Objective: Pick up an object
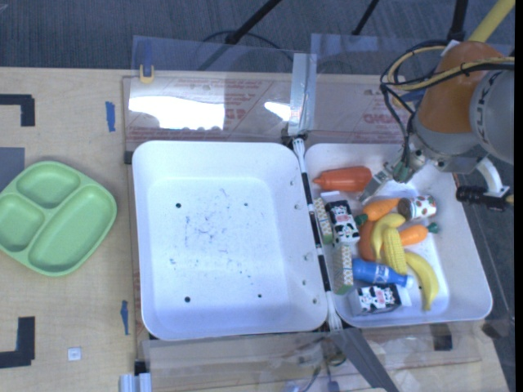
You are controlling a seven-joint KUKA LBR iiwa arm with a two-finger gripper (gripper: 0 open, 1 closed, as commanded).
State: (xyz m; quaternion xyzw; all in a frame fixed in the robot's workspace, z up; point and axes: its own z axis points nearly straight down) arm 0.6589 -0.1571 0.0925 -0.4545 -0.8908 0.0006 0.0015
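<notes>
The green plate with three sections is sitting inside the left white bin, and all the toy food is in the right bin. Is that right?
Not quite. The green plate is not inside the left bin; it sits on the wooden bench, to the left of that bin. The camera view shows this. The rest holds: the toy food, like the bananas and the carrot, lies in the right bin.
</notes>
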